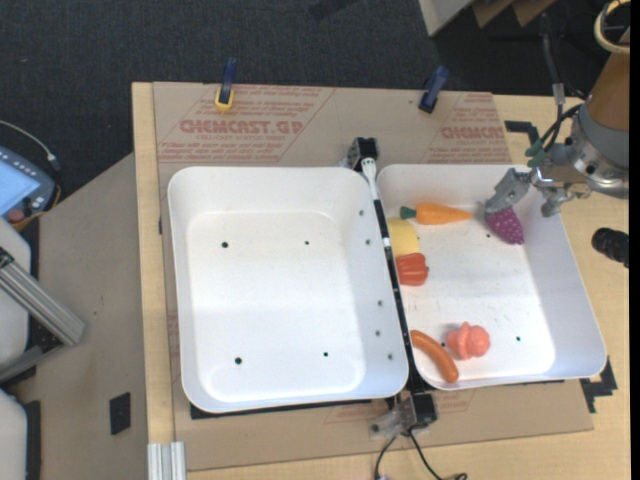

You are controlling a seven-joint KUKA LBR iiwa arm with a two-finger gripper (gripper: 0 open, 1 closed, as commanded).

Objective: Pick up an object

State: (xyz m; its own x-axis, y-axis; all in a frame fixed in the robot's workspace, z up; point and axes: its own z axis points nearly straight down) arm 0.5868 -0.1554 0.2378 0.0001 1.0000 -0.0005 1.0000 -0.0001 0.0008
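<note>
Apparently the purple grape bunch (508,225) was the object being gone for: it lay near the back right of the right bin (560,358), and the gripper (525,194) hung right over it. One of the fingers (501,195) reached down to the bunch's upper left edge, while the other stood off to its right, so the fingers looked spread apart with the grapes lying below the gap rather than squeezed between them. I could not say the bunch was touched firmly, and it seemed to rest on the bin floor.

So the approach looked done, by my reckoning; the closing and the lift were left to do.

Just left of the grapes lay the carrot (440,213), pointing toward them. Further left, against the divider, sat a yellow piece (402,236) with a red pepper (411,268) just in front of it. Near the front edge a pink round toy (468,340) sat beside a sausage (435,355). None of these appeared disturbed.

The left bin (200,368) stood alongside, both bins on the cardboard-covered bench (160,118).
</note>
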